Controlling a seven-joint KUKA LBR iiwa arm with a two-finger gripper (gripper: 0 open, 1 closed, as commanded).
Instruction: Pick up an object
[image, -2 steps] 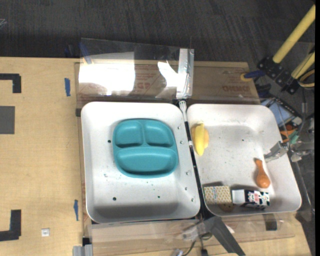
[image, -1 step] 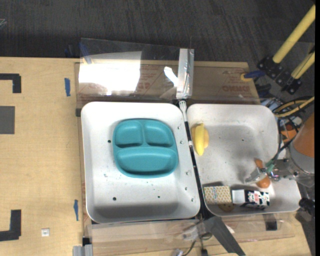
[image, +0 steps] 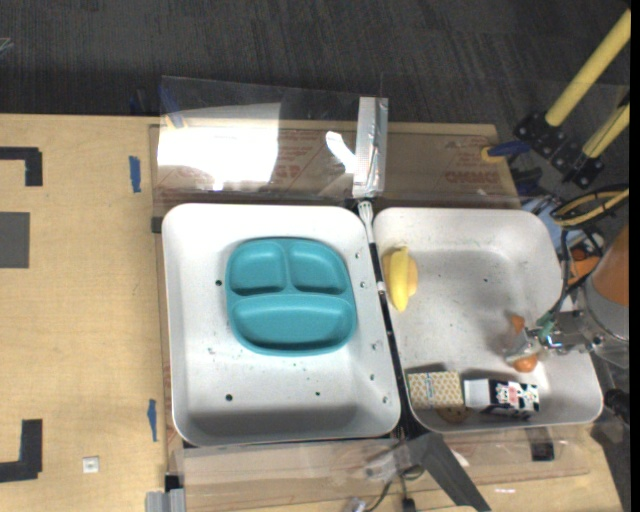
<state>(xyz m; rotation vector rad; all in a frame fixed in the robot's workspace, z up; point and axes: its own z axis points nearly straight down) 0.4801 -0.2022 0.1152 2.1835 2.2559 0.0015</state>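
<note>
- The bench (image: 70, 300) is brown and carries two white bins side by side.
- The left bin (image: 190, 390) holds one big thing: a teal plate (image: 290, 295) with three parts, lying flat near the middle, a bit toward the far edge.
- The right bin (image: 470, 240) holds the small things that could be picked up.
- The arm comes in over the right edge of the right bin, and its gripper (image: 528, 345) hangs low near that edge.
- A yellow banana (image: 401, 277) lies against the left edge of the right bin, well apart from the gripper.
- A small box with black and white spots (image: 505, 395) lies along the near edge, just below the gripper.
- A tan sponge (image: 434, 388) sits beside the box, at the near left corner.
- A tiny orange thing (image: 517, 323) sits right by the gripper tip. I cannot tell what it is.
- I cannot tell how the jaws stand; they are too small and blurry.
- I think the step in hand is going down to grab.
- Next, I think the tip needs to line up over one thing, likely the orange bit or the box, then squeeze and lift.
</note>
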